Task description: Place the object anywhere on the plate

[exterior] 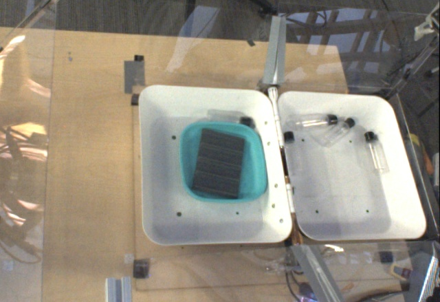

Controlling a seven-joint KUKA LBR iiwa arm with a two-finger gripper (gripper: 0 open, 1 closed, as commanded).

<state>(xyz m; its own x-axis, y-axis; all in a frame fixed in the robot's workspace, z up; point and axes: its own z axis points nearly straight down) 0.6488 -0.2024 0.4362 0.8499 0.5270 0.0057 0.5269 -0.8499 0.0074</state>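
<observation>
A teal square plate [187,168] sits in the middle of the left white bin [159,214]. A dark grey ridged block [218,163] lies flat on the plate, slightly tilted, well inside its rim. A clear vial with a black cap [231,117] lies just behind the plate's far right corner, against the bin's back wall.
The right white bin [357,214] holds several clear black-capped vials, among them one [313,123] near the back and one [375,151] to the right. A metal post [275,53] rises behind the seam between the bins. Tan bench top [75,156] lies to the left.
</observation>
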